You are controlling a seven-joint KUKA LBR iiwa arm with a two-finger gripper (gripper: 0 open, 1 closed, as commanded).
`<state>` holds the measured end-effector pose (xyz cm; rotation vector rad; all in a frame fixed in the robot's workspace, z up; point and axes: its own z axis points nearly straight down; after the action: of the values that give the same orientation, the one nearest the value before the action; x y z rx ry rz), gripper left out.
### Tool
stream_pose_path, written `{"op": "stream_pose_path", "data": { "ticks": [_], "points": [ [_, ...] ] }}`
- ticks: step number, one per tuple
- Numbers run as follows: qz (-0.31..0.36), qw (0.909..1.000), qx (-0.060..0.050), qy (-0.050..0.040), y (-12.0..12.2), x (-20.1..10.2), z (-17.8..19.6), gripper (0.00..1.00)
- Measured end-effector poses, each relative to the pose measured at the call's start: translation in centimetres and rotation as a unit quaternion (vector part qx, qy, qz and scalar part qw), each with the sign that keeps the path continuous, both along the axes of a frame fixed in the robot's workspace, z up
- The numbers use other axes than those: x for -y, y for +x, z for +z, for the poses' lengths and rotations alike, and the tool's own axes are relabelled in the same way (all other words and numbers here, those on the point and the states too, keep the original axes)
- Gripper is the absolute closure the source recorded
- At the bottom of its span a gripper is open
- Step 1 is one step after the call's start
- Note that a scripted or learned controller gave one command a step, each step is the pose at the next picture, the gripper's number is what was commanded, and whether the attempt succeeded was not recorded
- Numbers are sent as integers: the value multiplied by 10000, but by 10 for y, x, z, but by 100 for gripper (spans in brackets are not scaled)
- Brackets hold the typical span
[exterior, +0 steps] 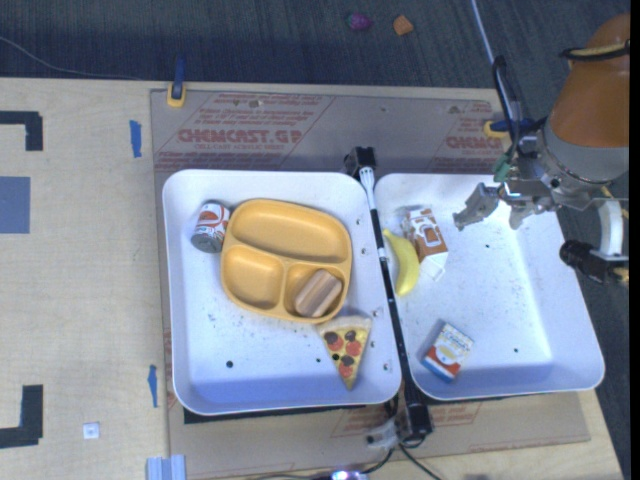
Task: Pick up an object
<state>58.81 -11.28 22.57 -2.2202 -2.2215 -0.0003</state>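
The gripper hung over the upper part of the right bin, reaching in from the right with the orange-banded arm behind it. Its two fingers stood apart, one splayed out to the left and one pointing down, and nothing lay between them, so it carried no load at that moment.

Taking the banana as the landmark: it lay against the right bin's left wall, curved along the divider. Just up and right of the banana, touching or nearly so, sat a small packet with a brown-and-white label. The gripper was further right of that packet and a little above it, apart from both. Well down and right of the banana a small carton lay tilted near the bin's lower edge.

Left of the banana, across the divider, the left bin held a yellow tray with a sausage in one compartment, a can on its side at the tray's upper-left edge, and a pizza slice below the tray.

Judging by the spread fingers and the height, the gripper was readied for a descent, and the packet looked the likeliest target, being nearest. The banana's place hard against the wall would probably leave little room for a finger on that side.
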Motion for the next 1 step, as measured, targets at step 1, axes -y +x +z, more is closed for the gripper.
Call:
{"op": "stream_pose_path", "data": {
  "ticks": [1],
  "points": [
    [-4,10000,17,-6,-36,13,-128,0]
  ]
}}
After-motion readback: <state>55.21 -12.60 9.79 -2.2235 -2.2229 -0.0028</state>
